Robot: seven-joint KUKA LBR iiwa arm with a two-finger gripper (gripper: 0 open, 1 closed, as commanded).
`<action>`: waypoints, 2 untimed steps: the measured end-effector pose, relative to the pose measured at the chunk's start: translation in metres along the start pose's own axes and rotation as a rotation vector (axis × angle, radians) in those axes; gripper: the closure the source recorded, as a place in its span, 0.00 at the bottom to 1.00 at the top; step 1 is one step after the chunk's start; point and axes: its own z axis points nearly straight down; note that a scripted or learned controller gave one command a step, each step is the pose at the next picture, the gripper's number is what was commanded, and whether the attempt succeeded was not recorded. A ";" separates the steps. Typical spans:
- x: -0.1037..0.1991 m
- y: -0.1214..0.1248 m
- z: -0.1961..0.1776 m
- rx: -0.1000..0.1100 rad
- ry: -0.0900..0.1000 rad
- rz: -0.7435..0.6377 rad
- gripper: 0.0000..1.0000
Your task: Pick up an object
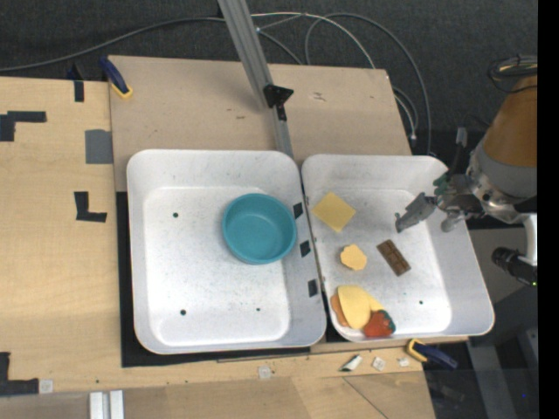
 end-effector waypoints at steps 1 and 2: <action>0.000 0.000 0.000 0.000 0.000 0.000 0.00; -0.003 -0.001 0.064 0.006 0.001 0.001 0.00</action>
